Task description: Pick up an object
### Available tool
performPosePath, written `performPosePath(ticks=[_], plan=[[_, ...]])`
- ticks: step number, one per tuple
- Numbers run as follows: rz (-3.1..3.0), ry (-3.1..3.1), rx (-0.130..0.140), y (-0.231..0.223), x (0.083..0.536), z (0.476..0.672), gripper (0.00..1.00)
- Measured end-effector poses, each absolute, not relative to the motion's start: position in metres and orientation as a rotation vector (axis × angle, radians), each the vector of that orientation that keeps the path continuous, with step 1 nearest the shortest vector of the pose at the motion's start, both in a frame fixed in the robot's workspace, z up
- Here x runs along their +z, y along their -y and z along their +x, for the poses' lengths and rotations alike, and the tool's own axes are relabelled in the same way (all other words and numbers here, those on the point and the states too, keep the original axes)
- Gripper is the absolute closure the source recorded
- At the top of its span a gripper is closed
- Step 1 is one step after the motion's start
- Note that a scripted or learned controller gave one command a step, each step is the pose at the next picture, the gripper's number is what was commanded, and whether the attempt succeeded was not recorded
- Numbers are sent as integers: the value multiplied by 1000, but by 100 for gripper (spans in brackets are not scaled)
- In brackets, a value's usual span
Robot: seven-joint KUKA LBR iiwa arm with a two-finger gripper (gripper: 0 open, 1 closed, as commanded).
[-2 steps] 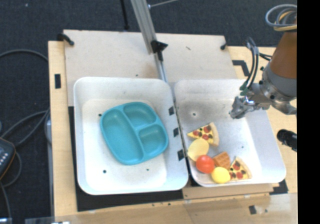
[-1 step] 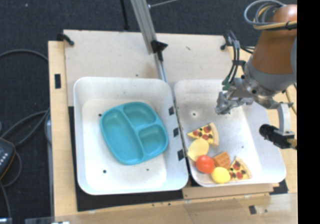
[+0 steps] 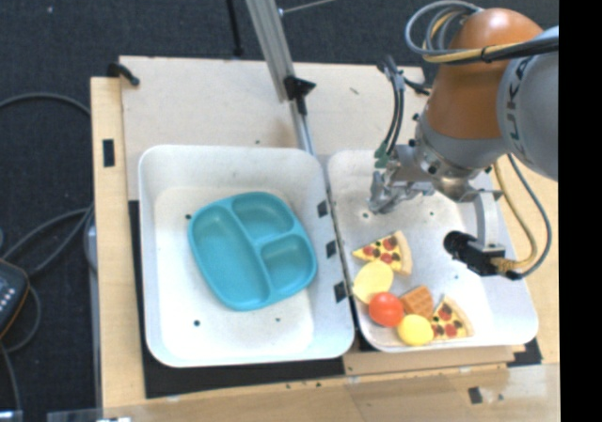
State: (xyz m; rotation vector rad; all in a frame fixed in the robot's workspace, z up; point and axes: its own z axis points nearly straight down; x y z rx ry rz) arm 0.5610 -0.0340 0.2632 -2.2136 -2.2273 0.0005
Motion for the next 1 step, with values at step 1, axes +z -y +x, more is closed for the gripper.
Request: performPosePath(ticks=[1], plan=[[-2213, 2228, 1, -17, 257, 565, 100]])
